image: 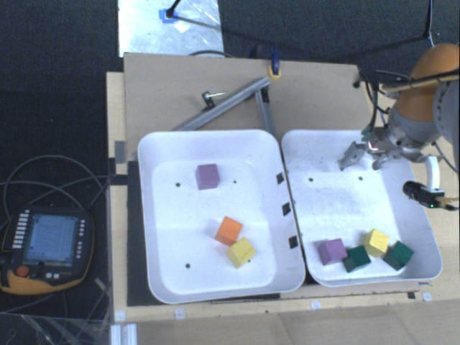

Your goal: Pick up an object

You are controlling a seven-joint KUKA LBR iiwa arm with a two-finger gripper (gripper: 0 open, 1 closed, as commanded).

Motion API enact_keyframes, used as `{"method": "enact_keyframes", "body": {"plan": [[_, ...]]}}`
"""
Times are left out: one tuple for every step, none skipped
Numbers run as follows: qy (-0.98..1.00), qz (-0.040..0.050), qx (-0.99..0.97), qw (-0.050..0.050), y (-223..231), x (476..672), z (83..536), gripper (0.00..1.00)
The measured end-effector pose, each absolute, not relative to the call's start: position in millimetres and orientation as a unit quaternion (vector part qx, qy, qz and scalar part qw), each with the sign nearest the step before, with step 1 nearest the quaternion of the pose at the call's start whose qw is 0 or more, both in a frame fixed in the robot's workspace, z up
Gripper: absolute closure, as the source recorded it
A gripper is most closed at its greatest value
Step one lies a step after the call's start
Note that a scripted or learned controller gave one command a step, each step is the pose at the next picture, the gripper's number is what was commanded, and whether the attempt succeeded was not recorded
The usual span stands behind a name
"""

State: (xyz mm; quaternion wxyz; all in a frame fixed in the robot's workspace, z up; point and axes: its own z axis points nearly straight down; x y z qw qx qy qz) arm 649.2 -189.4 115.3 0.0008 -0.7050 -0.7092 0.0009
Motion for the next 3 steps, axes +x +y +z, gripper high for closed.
{"method": "enact_keyframes", "body": {"plan": [[-0.709, 0.0004, -0.705, 0.000, -189, 649.6, 90, 0.00], [-0.710, -0.0007, -0.704, -0.003, -190, 651.5, 103, 1.00], [-0.708, -0.0018, -0.706, -0.003, -188, 645.4, 153, 1.00]]}}
